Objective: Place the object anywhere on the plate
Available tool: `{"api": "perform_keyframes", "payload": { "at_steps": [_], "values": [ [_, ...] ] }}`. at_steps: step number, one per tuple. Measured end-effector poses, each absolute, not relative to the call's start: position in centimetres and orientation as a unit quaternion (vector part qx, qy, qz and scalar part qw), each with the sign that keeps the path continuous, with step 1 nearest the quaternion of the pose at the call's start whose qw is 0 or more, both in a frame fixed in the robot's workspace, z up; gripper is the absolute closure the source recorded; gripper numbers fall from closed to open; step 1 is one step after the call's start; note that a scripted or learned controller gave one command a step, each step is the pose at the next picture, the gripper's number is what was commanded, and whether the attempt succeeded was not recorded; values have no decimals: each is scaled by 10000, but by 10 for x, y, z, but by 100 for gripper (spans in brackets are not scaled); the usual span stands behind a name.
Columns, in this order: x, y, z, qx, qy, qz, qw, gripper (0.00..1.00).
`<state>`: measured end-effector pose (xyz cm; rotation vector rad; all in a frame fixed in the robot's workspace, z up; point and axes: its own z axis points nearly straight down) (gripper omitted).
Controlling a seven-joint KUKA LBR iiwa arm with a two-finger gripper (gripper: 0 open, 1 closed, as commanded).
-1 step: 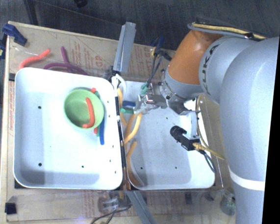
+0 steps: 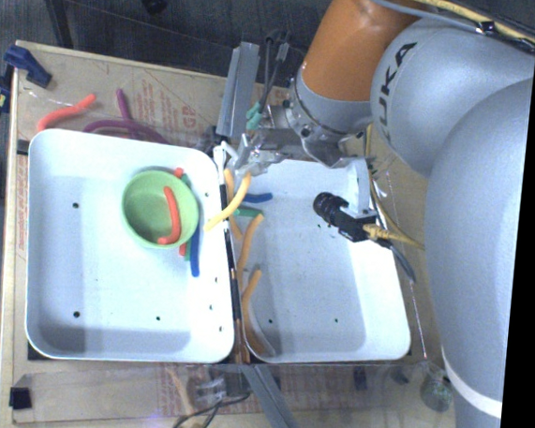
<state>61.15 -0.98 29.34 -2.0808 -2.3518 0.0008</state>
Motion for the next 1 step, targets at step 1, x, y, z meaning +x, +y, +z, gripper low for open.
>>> {"api": "perform_keyframes", "payload": {
  "at_steps": [1],
  "values": [
    [611,-10,293,-6628,-7488,6,10,0]
  ]
}}
